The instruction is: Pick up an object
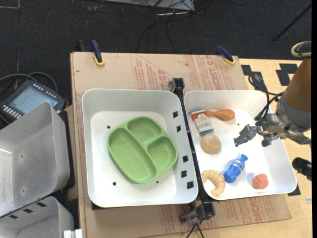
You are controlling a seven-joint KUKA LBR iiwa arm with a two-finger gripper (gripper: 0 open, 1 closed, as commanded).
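The right bin [277,177] holds every candidate. The end effector [246,134] hangs above its floor with nothing between its fingers; whether they are spread I cannot tell. Left of it lies a tan ball [211,144], below it a blue bottle [235,168]. I'd descend squarely over the ball, avoiding neighbours.

The tool [246,135] hangs over the right bin [277,182] (toys below), beside a green tray [142,148] in the left bin [94,148].
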